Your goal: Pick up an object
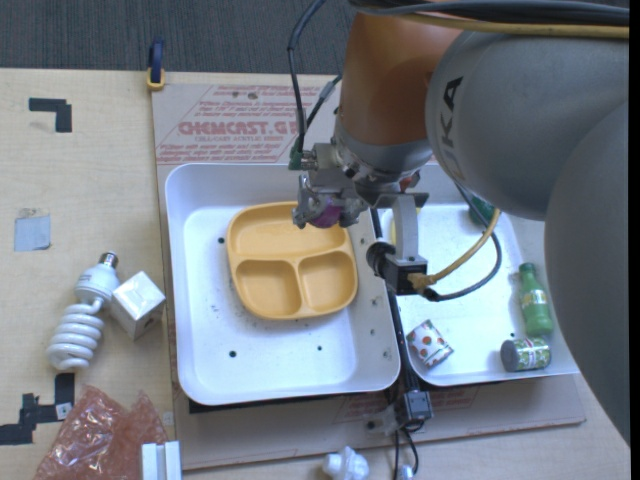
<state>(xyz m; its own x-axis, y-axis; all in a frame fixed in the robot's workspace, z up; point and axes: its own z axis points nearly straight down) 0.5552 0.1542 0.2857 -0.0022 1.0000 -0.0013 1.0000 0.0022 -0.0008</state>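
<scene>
My gripper [323, 213] hangs below the orange wrist band, over the far right corner of a yellow divided plate [290, 268] that lies in the left bin [190, 298]. A small purple object [327, 215] shows between the fingertips, and the fingers are shut on it. It sits just above the plate's rim. The arm's grey body hides much of the right bin [470, 370].
The right bin holds a green bottle [534, 300], a small green-labelled can [526, 354] and a white cup with red dots [430, 343]. Outside the bins, at the left, lie a spiral light bulb [82, 318], a white cube [138, 301] and a reddish plastic bag [95, 433].
</scene>
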